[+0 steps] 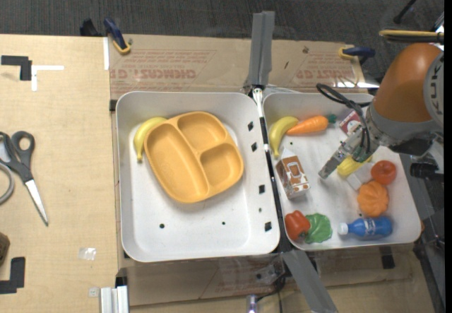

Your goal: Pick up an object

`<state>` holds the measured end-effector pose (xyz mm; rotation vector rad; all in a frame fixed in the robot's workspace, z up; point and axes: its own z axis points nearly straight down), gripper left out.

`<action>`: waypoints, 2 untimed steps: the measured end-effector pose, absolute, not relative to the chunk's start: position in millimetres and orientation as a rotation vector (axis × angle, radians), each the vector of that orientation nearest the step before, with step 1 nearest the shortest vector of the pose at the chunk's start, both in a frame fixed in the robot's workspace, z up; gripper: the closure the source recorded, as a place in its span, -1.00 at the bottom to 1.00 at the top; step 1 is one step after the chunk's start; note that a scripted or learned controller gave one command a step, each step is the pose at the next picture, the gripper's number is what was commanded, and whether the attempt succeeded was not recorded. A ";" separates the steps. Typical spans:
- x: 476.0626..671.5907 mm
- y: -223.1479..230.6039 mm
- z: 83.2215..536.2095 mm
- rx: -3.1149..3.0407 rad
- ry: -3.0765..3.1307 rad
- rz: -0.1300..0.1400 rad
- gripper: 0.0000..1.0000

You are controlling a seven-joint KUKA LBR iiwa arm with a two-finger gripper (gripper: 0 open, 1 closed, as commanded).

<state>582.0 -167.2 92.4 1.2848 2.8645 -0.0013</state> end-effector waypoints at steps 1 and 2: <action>582.9 -167.7 102.2 1.283 2.862 -0.001 1.00; 616.6 -86.2 192.5 1.203 2.899 0.001 1.00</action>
